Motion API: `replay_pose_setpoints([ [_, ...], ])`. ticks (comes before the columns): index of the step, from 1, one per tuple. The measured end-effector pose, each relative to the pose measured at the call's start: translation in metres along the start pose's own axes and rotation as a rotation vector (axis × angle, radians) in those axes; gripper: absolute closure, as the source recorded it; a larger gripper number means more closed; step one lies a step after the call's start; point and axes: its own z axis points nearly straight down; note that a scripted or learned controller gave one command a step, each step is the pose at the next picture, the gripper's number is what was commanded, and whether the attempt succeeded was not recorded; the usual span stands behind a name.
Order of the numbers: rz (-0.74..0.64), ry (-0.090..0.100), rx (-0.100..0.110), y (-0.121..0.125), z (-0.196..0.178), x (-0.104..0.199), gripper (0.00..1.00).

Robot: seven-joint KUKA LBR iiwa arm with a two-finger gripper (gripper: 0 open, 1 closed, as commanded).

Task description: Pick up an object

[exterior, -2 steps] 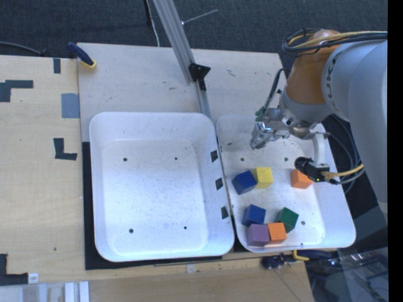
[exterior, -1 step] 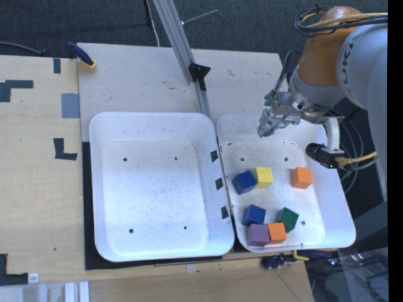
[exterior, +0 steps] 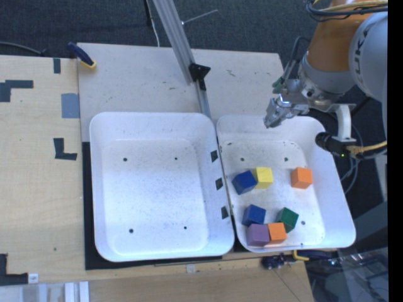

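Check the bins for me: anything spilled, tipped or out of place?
Nothing stands out. All seven blocks sit inside the right bin, none on its rim. The tool hangs over that bin's far edge.

**Seven blocks in the right bin, gripper at its far rim**

Two bins sit side by side, the left bin touching the right bin. All the blocks lie in the right one. A pair touches near the middle, a lone block to its right. Nearer the camera, a cluster of four crowds the front wall, seemingly all touching. The gripper hangs over the right bin's far rim, well apart from every block.
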Motion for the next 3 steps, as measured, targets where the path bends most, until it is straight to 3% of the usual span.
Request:
replay_pose_setpoints([
  [3, -0.005, 0.001, 0.006, 0.012, 0.021, 0.171, 1.00],
])
